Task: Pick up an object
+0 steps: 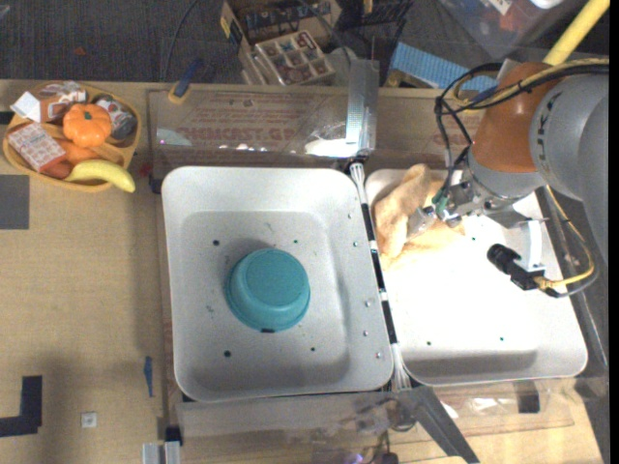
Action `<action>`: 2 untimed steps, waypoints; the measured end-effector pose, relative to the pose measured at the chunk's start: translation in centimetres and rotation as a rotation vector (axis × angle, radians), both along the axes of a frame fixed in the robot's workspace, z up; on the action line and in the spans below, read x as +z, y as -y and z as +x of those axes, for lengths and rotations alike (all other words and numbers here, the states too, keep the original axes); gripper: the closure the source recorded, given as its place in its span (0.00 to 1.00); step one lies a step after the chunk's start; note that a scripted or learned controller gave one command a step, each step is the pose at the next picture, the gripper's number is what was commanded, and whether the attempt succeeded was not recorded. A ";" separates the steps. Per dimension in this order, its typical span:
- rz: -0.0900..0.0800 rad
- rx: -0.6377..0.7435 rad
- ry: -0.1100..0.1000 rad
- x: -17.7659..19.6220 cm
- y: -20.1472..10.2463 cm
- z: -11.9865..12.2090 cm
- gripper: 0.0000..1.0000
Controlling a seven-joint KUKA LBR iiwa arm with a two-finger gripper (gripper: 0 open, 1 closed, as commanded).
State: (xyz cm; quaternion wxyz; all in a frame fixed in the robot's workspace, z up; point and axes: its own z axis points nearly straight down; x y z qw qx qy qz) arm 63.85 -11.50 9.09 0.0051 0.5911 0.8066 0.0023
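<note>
Gripper [432, 216] sat low in the right bin [503, 346], pressed against a crumpled cream cloth [401, 216] in that bin's upper-left corner. Jaw opening couldn't be made out; a grasp on the cloth couldn't be confirmed. Teal bowl [269, 288] sat upside down in the left bin [193, 220].

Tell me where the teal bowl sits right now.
The round teal plastic bowl sits upside down near the middle of the left white bin, apart from the crumpled yellow cloth in the right white bin.
</note>
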 end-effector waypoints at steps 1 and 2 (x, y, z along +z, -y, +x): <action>0.001 -0.094 -0.007 9.5 -3.4 2.9 0.00; 0.001 0.017 -0.008 0.6 -0.8 2.9 0.00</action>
